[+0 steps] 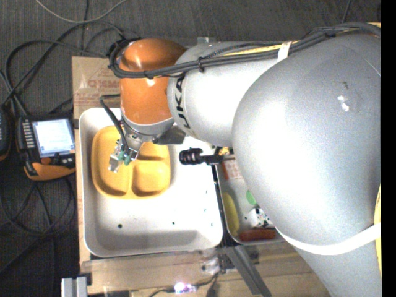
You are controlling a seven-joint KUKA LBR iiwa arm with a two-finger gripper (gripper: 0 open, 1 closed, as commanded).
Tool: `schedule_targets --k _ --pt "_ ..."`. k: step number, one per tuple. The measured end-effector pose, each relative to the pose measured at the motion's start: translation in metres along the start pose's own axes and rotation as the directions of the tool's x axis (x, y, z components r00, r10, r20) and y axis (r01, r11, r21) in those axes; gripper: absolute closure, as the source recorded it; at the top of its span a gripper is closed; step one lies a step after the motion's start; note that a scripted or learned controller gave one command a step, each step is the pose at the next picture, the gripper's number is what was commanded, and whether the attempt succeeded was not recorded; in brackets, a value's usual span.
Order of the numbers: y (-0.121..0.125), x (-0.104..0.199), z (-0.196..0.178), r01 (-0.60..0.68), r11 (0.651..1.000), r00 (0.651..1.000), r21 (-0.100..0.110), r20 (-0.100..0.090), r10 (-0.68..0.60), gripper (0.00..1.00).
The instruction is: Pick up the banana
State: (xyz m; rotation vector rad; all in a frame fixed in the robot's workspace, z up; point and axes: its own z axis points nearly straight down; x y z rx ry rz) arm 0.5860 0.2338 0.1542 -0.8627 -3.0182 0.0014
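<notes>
Banana [231, 214] in right bin, well apart from hand [119, 156] over yellow tray [148, 181], grip unclear

My fingers [121, 155] hang over the yellow divided plate [148, 179] in the left bin [148, 231]; the banana [231, 214] lies in the right bin [228, 229], beside its left wall.

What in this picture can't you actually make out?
- Hand: the arm's wrist covers it from above, so its grip is hidden.
- Right bin: mostly under the arm; a yellow shape and a red thing peek out, too covered to name.
- Yellow tray: its top is hidden by the wrist.
</notes>
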Motion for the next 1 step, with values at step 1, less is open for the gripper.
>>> schedule_targets --k 1 --pt "0.0315 -0.0520 -0.0907 -0.087 0.996 0.996 -0.002 0.004 0.087 1.00"
